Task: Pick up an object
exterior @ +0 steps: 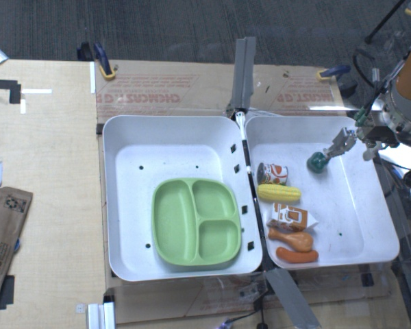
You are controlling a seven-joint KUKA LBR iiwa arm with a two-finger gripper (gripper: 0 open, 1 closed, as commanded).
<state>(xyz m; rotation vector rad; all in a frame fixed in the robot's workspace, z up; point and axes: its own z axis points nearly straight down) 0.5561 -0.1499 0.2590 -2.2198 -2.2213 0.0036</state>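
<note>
I note a green three-compartment plastic tray [195, 221] in the left shallow white bin [123, 142]; gripper [327, 156] fingers clamped on a small dark-green round object [318, 162]

The worktop [48, 149] was pale wood. A printed cardboard sheet [171, 88] lay flat on it, held at its far edge by two blue clamps [104, 64]. Two white bins sat side by side on the cardboard, touching along their inner rims: the left bin [123, 184] and the right bin [370, 232]. At the worktop's left edge lay a brown paper bag [3, 238], and toward the far left corner a strip of black tape [7, 88] beside white tape [35, 93].
</note>
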